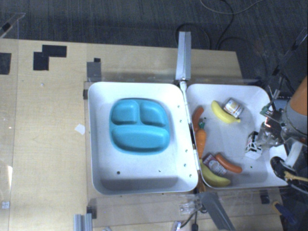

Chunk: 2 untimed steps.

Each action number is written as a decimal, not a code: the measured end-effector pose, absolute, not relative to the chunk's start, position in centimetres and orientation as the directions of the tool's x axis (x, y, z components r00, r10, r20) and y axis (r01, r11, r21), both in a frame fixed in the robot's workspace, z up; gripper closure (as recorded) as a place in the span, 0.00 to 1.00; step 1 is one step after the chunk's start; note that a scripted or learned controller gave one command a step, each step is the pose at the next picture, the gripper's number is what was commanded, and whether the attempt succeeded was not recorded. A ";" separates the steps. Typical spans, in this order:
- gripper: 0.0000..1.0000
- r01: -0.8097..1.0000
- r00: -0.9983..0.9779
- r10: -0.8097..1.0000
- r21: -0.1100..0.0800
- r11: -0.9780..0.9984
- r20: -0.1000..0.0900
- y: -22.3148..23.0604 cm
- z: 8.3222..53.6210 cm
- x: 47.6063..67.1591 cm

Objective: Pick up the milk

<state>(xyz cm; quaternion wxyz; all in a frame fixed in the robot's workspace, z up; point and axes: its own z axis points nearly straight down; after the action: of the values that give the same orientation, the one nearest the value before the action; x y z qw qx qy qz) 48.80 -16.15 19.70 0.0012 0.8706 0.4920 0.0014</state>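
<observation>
The milk (252, 147) is a small white carton with dark print, lying near the right wall of the right bin (226, 86). My gripper (265, 134) reaches in from the right edge and hangs just right of and slightly above the carton, very close to it. Whether it touches the carton cannot be made out at this angle. The orange band (299, 100) of the arm shows above the wrist at the far right.
The right bin also holds a banana (222, 113), a tin can (234, 108), two carrots (200, 141), a sausage (228, 163), a brown packet (215, 163) and a second banana (215, 176). A blue divided plate (139, 125) lies in the left bin (101, 143).
</observation>
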 end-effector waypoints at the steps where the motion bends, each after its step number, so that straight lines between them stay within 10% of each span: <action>1: 1.00 0.860 0.510 0.860 0.006 -0.510 0.002 -16.1 20.7 49.0; 2: 1.00 0.865 0.502 0.865 0.008 -0.502 0.003 -16.0 21.8 49.1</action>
<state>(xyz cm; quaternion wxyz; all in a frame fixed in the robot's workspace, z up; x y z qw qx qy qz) 49.14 -16.00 21.80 0.0029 0.8667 0.4988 0.0034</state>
